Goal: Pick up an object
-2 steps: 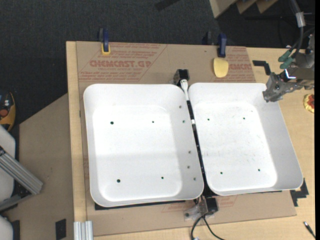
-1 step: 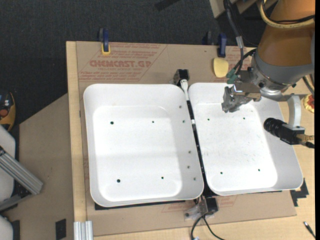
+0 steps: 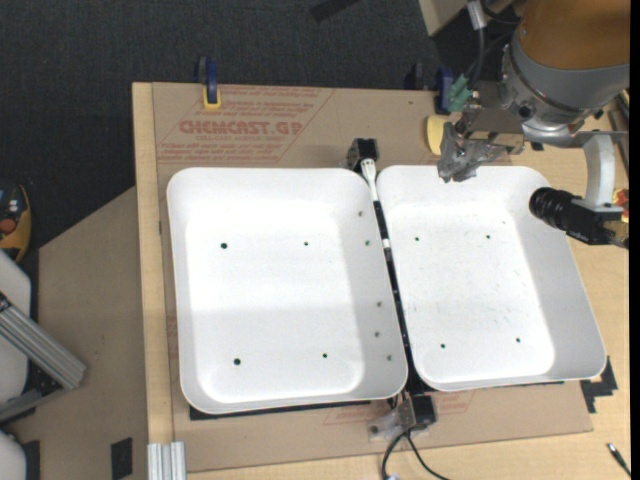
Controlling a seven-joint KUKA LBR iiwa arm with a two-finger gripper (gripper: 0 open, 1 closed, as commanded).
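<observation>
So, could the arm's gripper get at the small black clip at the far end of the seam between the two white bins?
Probably yes: the gripper hangs at the far rim of the right shallow white bin, close beside the small black clip, which sits uncovered with nothing between them.

I can read one text only: "CHEMCAST GP", in big red letters on the brown board (image 3: pixel 245 126), near its far edge. The smaller red lines under it are too small for me to read.
</observation>
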